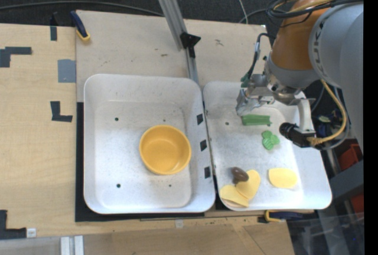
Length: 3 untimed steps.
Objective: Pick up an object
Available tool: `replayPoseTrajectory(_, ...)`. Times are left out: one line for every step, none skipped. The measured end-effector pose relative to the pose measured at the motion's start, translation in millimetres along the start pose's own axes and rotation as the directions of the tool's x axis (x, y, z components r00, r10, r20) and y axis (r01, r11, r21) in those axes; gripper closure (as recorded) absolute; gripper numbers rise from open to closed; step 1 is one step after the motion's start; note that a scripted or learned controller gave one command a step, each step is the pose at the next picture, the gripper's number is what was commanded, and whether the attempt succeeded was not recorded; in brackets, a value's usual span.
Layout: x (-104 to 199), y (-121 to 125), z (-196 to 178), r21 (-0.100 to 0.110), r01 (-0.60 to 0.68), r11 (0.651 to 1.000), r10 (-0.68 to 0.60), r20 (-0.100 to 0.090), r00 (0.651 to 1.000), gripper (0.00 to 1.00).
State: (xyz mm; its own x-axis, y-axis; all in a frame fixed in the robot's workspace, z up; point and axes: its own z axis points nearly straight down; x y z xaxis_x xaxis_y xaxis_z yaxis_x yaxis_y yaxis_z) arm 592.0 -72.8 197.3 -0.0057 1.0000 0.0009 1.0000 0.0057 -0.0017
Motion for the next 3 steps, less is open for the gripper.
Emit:
replayPoseTrajectory(57,13,-14,-0.002,0.002,1.0,-0.002,-0.001,1.0,1.0)
replayPoseTrajectory(112,21,-28,-0.002,0.002,1.0,-0.002,-0.001,1.0,1.0)
replayPoseTrajectory(164,19,-23,0.001,0.001,1.0,-0.001,-0.001,1.0,1.0)
